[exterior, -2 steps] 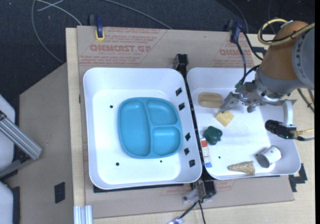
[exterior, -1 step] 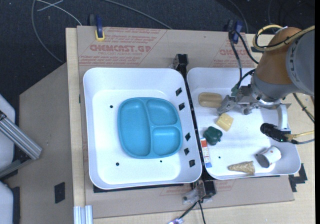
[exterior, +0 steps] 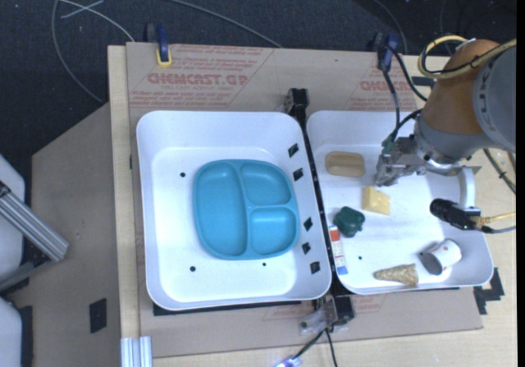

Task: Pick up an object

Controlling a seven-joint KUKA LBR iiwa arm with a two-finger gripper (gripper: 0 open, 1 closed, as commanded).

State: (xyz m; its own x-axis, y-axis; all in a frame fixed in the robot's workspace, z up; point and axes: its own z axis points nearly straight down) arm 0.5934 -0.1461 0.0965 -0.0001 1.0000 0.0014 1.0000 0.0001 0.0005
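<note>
My gripper point(exterior: 392, 167) hangs over the upper middle of the right bin point(exterior: 472, 275). It sits just above and to the right of a yellow wedge point(exterior: 377, 199) and to the right of a tan bread-like block point(exterior: 344, 164). A dark green lump point(exterior: 350, 221) lies near the bin's left wall. A tan cone-shaped piece point(exterior: 398, 274) and a white and grey cylinder point(exterior: 440, 256) lie along the front. I see nothing held at the gripper.
The left bin point(exterior: 164, 275) bears a blue divided plate point(exterior: 244, 208). A small red and white item point(exterior: 335, 236) lies against the right bin's left wall. Black clips line the divider between the bins point(exterior: 305, 185).
</note>
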